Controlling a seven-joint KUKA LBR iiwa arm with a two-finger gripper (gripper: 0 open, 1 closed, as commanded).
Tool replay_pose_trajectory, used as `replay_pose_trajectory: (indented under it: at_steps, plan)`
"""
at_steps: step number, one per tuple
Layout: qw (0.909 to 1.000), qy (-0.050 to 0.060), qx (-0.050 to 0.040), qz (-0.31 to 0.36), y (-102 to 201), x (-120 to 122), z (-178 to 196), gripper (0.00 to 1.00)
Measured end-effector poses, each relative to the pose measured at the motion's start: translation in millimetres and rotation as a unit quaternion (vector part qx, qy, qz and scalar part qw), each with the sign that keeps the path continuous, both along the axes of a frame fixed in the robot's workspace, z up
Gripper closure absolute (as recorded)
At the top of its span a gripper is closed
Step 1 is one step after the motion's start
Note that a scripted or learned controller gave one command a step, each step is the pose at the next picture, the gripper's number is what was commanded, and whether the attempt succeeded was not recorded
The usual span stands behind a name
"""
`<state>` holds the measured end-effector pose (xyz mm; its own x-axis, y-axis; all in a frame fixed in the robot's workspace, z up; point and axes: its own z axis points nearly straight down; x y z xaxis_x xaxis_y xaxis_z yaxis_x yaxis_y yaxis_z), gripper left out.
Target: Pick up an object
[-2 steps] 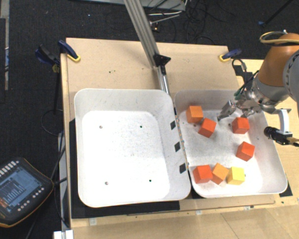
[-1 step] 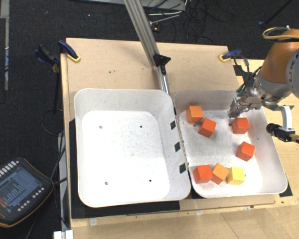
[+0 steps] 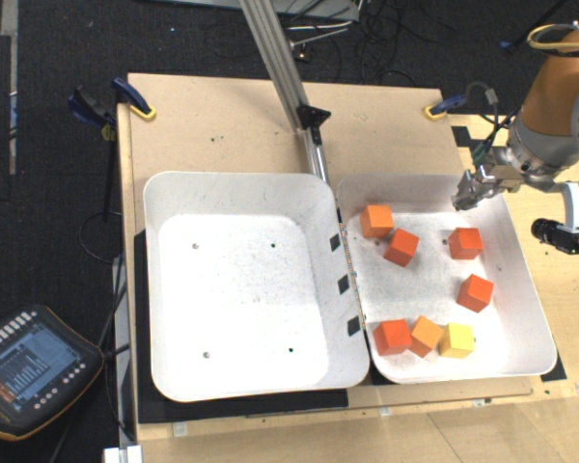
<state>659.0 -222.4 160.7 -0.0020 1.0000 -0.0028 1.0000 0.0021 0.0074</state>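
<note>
Here, seven blocks sit in the right bin [image 3: 521, 287] while the arm's gripper [image 3: 466, 195] hangs over that bin's far corner.

Nearest me, along the front of the right bin, a red-orange block [image 3: 393, 337], an orange block [image 3: 427, 335] and a yellow block [image 3: 457, 340] sit in a row, touching or nearly so. Just behind them a red block [image 3: 475, 292] lies alone toward the right side. Further back are a red block [image 3: 465, 243], another red block [image 3: 401, 247] and, just beside it, an orange block [image 3: 376, 221]. The left bin [image 3: 164, 258] lies alongside. Whether the gripper's tips are spread or pressed together cannot be told from this angle; no block shows between them. A teach pendant [image 3: 29, 369] rests on the floor at the left.
</note>
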Motion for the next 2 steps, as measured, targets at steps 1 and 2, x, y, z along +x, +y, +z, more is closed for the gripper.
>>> replay_pose_trajectory:
  at_steps: [1, 2]
  plan:
    - [1.0, -0.001, -0.0005, 0.001, 2.9, 3.9, 64.8, 1.0]
    - [1.0, 0.002, 0.0006, 0.0, 3.0, 4.8, 69.5, 1.0]
